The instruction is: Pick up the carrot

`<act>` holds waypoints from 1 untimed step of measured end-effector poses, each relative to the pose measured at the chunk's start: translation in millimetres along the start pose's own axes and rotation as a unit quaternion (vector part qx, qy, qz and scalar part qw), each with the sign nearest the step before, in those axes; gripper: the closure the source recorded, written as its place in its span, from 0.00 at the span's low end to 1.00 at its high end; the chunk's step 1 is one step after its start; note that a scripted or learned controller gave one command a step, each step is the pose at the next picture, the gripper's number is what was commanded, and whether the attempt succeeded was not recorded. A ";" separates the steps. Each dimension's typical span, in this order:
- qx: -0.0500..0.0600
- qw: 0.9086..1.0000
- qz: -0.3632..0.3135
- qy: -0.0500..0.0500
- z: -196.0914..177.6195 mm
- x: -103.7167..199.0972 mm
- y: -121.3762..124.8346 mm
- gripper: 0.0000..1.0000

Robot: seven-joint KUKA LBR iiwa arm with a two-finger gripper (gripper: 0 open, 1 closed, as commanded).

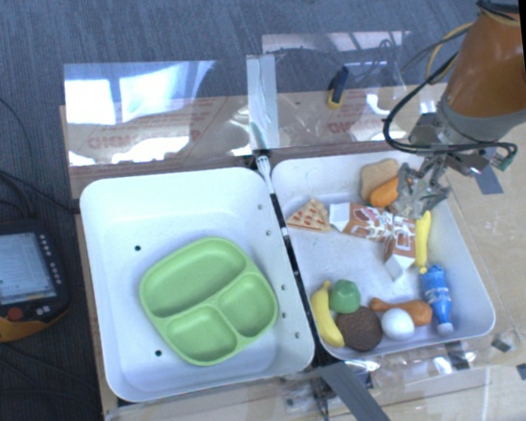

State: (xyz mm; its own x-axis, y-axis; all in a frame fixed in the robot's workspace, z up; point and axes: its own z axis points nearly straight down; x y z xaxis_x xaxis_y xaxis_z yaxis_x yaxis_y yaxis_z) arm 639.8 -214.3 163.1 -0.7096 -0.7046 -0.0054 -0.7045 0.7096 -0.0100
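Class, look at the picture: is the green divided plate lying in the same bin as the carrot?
No. The green divided plate lies in the left bin, while the carrot lies in the right bin.

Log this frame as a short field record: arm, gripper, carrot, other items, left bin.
arm: reaches in from the right, over the right bin
gripper: low at the bin's upper right, just right of the carrot
carrot: orange, lying against a tan bread-like piece; not seen between the fingers
other items, right bin: pizza slice, banana, blue bottle, white egg
left bin: holds a green divided plate
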 end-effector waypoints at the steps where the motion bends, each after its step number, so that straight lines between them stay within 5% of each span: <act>1: -0.001 1.000 0.020 0.000 -60.6 45.2 31.6 1.00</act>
